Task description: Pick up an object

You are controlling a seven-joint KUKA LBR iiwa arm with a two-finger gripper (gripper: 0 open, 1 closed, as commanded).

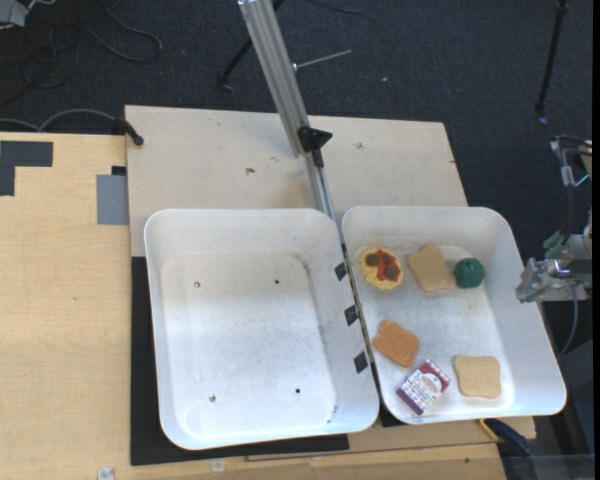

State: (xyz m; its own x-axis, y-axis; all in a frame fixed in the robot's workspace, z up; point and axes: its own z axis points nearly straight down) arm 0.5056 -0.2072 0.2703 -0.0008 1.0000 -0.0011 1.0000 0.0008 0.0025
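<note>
Hand [552, 278] sits at the far right, just outside the right bin's [520, 258] right wall, level with the bin's upper half. Seen as grey metal parts at the frame edge; can't tell its state from this view. Nothing visibly pinched in it.

Nearest object to the hand: small dark green ball-like item [468, 272], inside the right bin near its upper right. Just left of it and touching or nearly so, a tan bread-like slice [431, 268], tilted. Left of that, a small round yellow piece with red topping, mini pizza look [382, 267], close to the bin's left wall.

Lower in the same bin: orange rounded piece [396, 343] near the left wall, middle height. Below and right of it, a small red and white packet [423, 387], tilted, near the bottom rim. Right of the packet, another tan toast-like slice [477, 376], apart from the packet, lower right corner area.

All six objects lie flat on the bin floor, none lifted.

Left bin [170, 238] sits beside the right one, their walls touching along the middle, with small black clips [351, 314] along that seam. A slanted silver metal rail [280, 78] runs from top centre down toward the seam between the bins. Both bins rest on the pale surface [220, 163]; lighter wood panel [50, 308] to the left; dark floor with cables behind.
</note>
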